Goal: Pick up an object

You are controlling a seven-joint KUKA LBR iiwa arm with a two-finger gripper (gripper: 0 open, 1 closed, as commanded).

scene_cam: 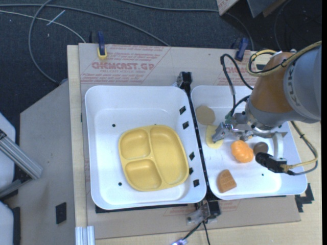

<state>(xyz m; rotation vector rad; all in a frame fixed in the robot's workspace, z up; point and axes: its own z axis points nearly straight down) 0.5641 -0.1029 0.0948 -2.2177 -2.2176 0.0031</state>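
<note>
Beside gripper [220, 135], orange ball [242, 151], right bin [265, 188]

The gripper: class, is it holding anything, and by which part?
It cannot be told. The gripper sits low in the right bin over a pale yellow object, but no object shows between its fingers.

Bins [97, 137] glossy white plastic; yellow tray [152, 157] smooth matt plastic.

Orange ball [242, 151], tan chunk [226, 180], beige disc [205, 115] and yellow piece [213, 136] lie in the right bin [265, 188]
</note>
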